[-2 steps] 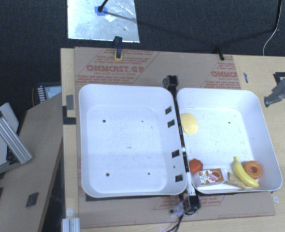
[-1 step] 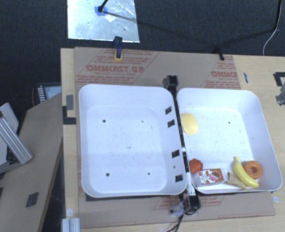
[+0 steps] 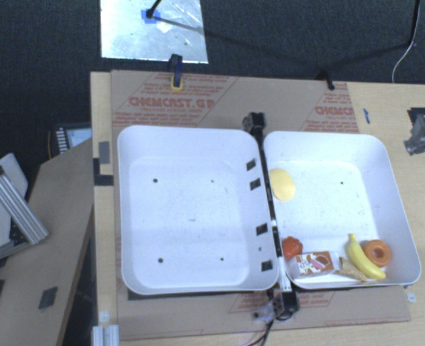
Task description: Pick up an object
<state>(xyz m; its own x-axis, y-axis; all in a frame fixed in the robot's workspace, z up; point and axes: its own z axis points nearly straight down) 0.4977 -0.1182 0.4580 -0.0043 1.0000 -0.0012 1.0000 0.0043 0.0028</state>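
Gripper (image 3: 423, 132) at far right edge of frame, above and outside the right bin (image 3: 385, 161); finger state cannot be told.

Right bin, five items: one pale yellow disc (image 3: 282, 184) upper left; along lower edge one red piece (image 3: 292, 247), one carton (image 3: 314, 264), one banana (image 3: 361, 256), one orange ring (image 3: 377, 251) touching banana.

Left bin (image 3: 137, 146) beside it.

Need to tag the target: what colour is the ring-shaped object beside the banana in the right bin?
Orange: the ring shows best in the camera view.
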